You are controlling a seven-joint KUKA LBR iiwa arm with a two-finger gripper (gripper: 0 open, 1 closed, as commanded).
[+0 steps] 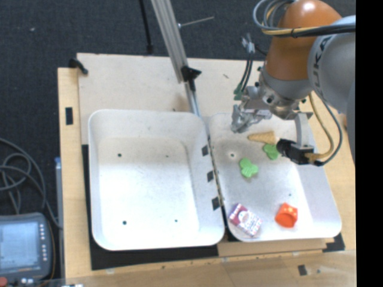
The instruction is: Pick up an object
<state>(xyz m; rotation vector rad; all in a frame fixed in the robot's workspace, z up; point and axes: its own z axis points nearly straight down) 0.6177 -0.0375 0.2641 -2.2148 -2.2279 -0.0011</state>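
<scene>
My metal gripper (241, 124) hangs over the right bin's (311, 190) smooth white floor; whether it's clenched, I cannot tell. A tan cone (262, 138) lies beside it.

Hand (241, 124) above right bin (311, 190) with small objects

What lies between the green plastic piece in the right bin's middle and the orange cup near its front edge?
In the camera view, only bare white bin floor lies between the green plastic piece and the orange cup.
</scene>
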